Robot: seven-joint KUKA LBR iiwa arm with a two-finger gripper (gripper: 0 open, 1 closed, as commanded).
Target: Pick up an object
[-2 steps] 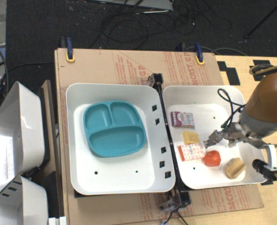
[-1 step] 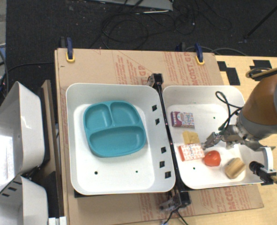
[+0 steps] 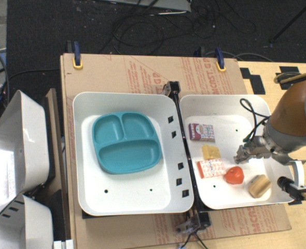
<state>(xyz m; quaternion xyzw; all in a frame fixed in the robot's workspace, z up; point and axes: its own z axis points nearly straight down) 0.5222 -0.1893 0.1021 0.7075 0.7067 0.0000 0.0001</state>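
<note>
Two shallow white bins sit side by side on a cardboard-covered bench. The left bin holds a teal divided plate, lying flat near the bin's centre, with its two small compartments toward twelve o'clock and its large one toward six. The right bin holds five small things. A purple packet lies toward ten o'clock of the bin's middle. A pale yellow square piece lies just at six o'clock of that packet. A red-and-white packet lies at six o'clock of the yellow piece, close to it. A red tomato-like object sits just at three o'clock of the red-and-white packet, touching or nearly touching its edge. A tan, roll-shaped object lies at four o'clock of the red one, a little apart from it. The arm reaches in from three o'clock, and the gripper hangs low inside the right bin, just at twelve to one o'clock of the red object and at three o'clock of the yellow piece. Whether it is apart or together I cannot tell, and nothing is seen clamped in it.
</note>
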